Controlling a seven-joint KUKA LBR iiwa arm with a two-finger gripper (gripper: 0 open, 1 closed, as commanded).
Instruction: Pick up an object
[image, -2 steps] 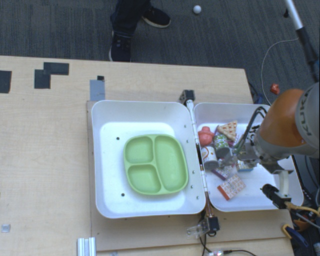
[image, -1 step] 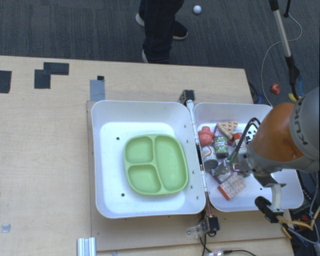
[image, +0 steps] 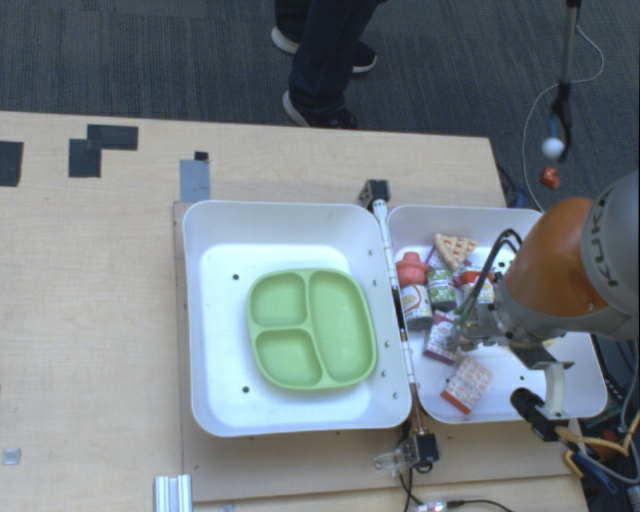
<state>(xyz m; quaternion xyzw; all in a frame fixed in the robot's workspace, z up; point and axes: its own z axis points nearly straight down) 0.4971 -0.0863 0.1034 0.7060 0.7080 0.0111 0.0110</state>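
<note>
The grey arm's gripper hangs low in the shallow white right bin, just above the small flat packets; I cannot tell its state, and next it must close on one.

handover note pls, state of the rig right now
Gripper: down in the right bin, among the packets; fingers not readable from this view, so no confirmed grasp.
Right bin: waffle piece at the far side, red item, green-label cans, a packet lying near the front edge.
Left bin: green divided plate with nothing on it.
Done: arm has reached into the pile.
Left: close on one item, lift it, verify that it is between the fingers.
</note>
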